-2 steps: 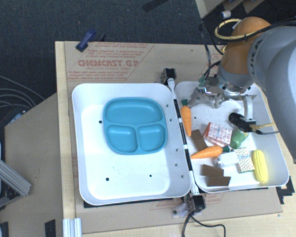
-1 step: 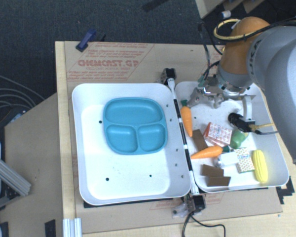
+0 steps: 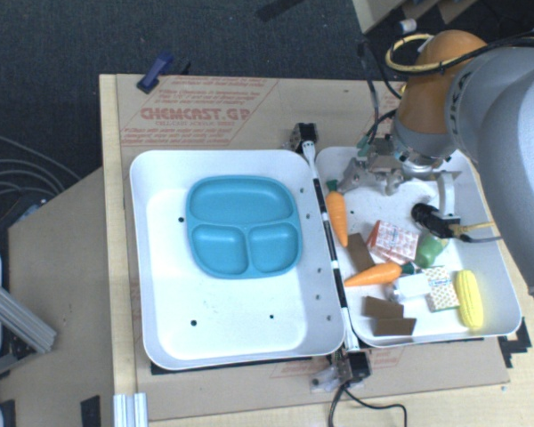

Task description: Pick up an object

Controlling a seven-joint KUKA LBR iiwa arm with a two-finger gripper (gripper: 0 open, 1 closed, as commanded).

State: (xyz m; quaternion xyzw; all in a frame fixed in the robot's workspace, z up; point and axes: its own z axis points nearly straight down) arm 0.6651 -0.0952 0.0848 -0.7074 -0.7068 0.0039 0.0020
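- No object is seen held. The pickable things lie loose in the right bin (image 3: 501, 274), all below the gripper (image 3: 375, 178) in the view.
- An orange carrot (image 3: 337, 217) lies nearest the gripper, along the bin's left wall, with its green top pointing up the view.
- A second carrot (image 3: 374, 275) lies nearly crosswise in the middle of the bin, with its tip toward the left wall.
- A dark brown block (image 3: 360, 251) is set between the two carrots. A larger brown block (image 3: 388, 317) lies near the bin's lower edge.
- A red-and-white checked packet (image 3: 394, 237) lies just right of the upper brown block, with a green piece (image 3: 430, 250) beside it.
- A white block (image 3: 413, 285) and a small patterned tile (image 3: 441, 293) lie below the green piece. A yellow corn cob (image 3: 468, 299) lies lengthwise against the right side.
- The gripper is placed over the upper end of the right bin, under the grey arm and its orange band (image 3: 434, 78). Whether it is spread or closed cannot be told.
- The left bin (image 3: 144, 238) holds a blue divided plate (image 3: 243, 225), well apart from the gripper.
- Both bins rest on a brown board printed "CHEMCAST" (image 3: 196, 111). A small blue object (image 3: 156, 72) lies at the board's upper left corner.
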